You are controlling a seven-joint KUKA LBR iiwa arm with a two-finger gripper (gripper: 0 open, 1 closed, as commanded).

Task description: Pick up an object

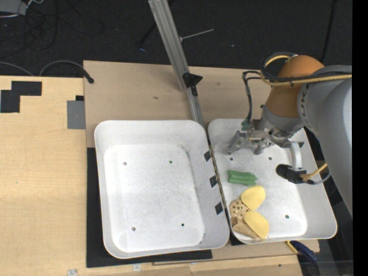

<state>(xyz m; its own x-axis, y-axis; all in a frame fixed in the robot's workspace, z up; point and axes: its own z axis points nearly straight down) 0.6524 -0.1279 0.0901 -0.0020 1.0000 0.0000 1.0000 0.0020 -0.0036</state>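
Observation:
My gripper (247, 147) hangs over the far part of the right bin (313, 220), under the orange band of the arm. Its fingers (233, 145) are spread open with nothing between them. A green soft object (242, 177) lies on the bin floor just in front of the gripper, apart from it. Nearer the front left corner sit two yellow rounded pieces (253, 197) (257, 223) and a tan, speckled cookie-like piece (237, 209), all bunched together.
The left bin (149, 188) lies beside the right one, with black clips (213, 180) along their shared wall. A slanted metal bar (172, 50) rises behind the bins. A black cable loop (290, 173) hangs from the wrist over the right bin.

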